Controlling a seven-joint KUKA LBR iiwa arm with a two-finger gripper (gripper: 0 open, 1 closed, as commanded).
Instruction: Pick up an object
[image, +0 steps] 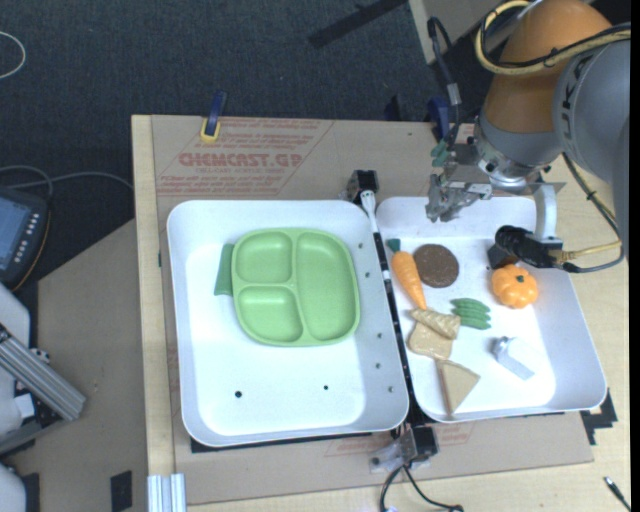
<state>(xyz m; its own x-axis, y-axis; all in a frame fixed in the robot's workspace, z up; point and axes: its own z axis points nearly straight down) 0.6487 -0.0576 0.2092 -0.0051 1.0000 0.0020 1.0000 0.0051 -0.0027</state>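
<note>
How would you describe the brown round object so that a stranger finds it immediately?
Look in the right white bin, the one holding the toy food. Near its far left part, beside the orange carrot, lies the brown disc, like a cookie. It is the bin's one flat, round, dark brown piece.

Tabletop on dark carpet

A pale wooden tabletop (150, 300) stands on dark blue-grey carpet (150, 50); cables (60, 185) trail across the carpet left of it.

Two white bins sit side by side on the desk: the left bin (190, 330) and the right bin (560, 350).

The left bin holds one green divided plate (296, 286).

The right bin holds one carrot (408, 279), one brown disc (437, 266), one small pumpkin (514, 286), one green pea pod (471, 312), two tan wedges (434, 333) (456, 383) and one grey block (511, 356).
</note>
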